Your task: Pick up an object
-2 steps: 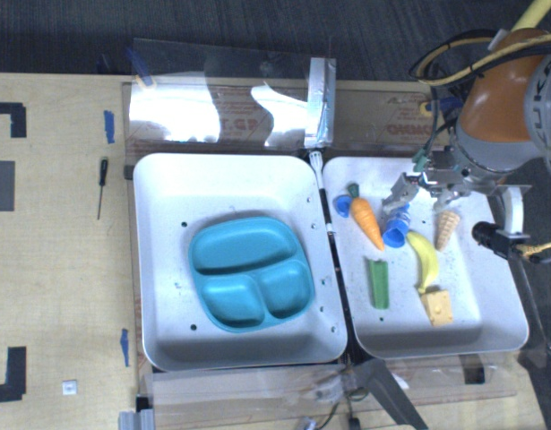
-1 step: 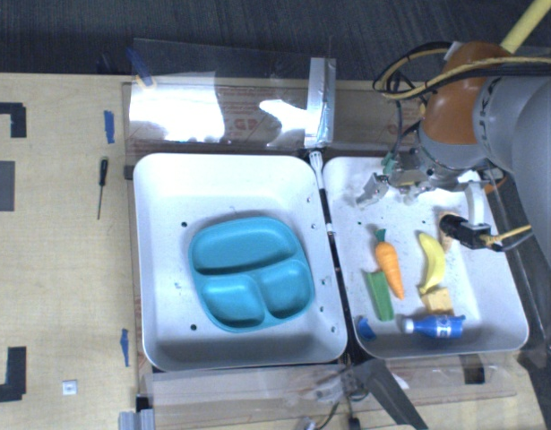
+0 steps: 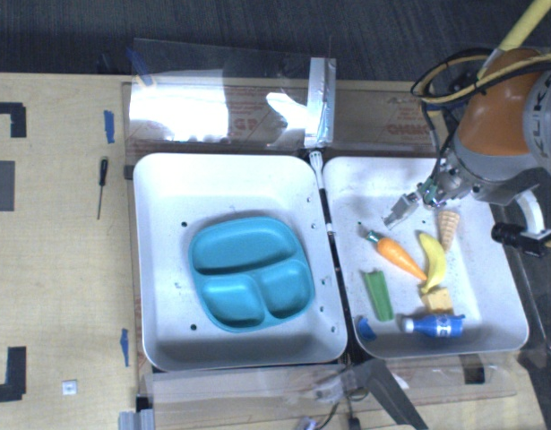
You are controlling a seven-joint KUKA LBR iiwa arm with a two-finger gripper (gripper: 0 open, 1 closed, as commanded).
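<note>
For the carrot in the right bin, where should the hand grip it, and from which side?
Probably the carrot at its thick orange middle, from straight above, the hand closing across its width. It lies flat and slanted, tapering toward its green tip. The banana crowds its lower right end, so stay off that end.

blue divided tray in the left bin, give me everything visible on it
The blue tray looks like smooth moulded plastic in light turquoise, with rounded corners. It has three compartments: one long one across the top and two smaller ones below, split by raised ridges. It lies flat and slightly rotated near the middle of the left bin, resting on the bin floor. Nothing sits in it, and nothing else touches it.
</note>
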